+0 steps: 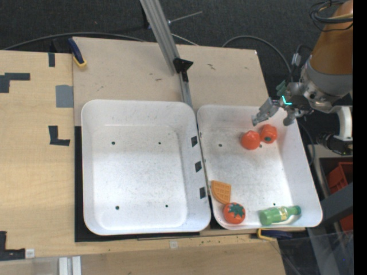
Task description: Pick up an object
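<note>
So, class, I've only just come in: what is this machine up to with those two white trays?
The arm reaches in from the right, and its gripper hangs with jaws spread, gripping nothing, over the far end of the right bin, just above two red-orange pieces. Nothing is picked up yet. Near that bin's front edge lie a waffle-like piece, a tomato and a green bottle.

Right bin (298, 171) middle open, two orange balls (258, 137) near top, toys along bottom rim.
</note>
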`<state>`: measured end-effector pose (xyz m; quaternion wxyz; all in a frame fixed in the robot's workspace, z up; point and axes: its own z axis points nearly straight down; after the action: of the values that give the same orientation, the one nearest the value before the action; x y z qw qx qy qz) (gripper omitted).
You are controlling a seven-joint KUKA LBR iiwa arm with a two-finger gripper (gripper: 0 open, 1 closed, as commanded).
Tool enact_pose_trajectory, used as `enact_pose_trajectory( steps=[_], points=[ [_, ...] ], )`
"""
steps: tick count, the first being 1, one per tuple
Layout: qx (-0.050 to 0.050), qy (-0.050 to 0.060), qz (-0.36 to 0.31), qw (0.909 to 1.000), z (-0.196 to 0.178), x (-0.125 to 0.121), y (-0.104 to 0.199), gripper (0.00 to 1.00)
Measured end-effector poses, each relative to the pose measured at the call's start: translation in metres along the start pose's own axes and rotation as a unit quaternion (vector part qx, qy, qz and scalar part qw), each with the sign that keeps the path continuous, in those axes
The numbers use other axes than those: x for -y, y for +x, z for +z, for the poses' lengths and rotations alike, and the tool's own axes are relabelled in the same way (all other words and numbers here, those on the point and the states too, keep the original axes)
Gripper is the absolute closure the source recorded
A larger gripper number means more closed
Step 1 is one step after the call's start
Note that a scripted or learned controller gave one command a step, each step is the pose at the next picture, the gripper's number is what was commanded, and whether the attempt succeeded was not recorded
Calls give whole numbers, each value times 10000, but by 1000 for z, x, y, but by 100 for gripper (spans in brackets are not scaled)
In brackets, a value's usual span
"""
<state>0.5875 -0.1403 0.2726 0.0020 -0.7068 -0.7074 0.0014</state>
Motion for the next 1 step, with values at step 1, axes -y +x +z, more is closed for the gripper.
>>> enact_pose_trajectory(
  steps=[1],
  points=[
    [5,-17,-7,10000,-2,-1,0,0]
  ],
)
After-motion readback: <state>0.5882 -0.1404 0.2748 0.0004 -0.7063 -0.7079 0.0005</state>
